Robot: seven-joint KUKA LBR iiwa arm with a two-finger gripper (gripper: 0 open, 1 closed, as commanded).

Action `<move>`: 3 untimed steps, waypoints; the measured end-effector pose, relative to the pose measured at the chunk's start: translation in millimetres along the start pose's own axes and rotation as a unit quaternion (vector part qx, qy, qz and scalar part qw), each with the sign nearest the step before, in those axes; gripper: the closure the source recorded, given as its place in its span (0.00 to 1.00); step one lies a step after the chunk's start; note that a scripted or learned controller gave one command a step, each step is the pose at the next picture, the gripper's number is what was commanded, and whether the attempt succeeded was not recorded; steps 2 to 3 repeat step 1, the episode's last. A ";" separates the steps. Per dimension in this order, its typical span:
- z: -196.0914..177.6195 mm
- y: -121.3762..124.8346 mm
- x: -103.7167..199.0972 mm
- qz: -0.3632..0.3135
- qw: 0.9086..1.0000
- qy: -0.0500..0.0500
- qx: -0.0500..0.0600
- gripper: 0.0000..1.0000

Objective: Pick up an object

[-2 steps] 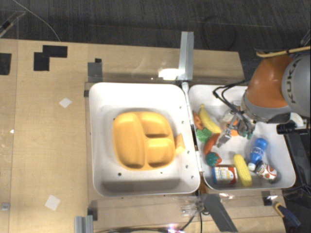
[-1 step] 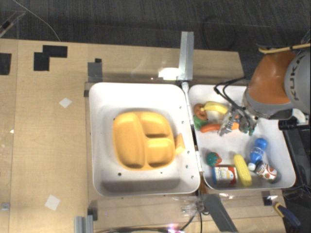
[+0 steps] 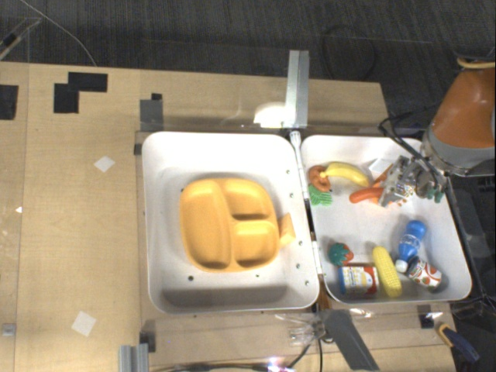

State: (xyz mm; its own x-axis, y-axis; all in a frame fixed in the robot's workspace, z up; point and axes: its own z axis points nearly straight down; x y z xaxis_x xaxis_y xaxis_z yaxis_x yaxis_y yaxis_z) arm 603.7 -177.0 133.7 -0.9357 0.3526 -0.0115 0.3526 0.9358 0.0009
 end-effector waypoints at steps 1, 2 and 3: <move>45.7 -21.2 -25.1 -0.003 1.000 0.000 0.000 1.00; 45.7 -21.2 -25.1 -0.003 1.000 0.000 0.000 1.00; 45.7 -21.2 -25.1 -0.003 1.000 0.000 0.000 1.00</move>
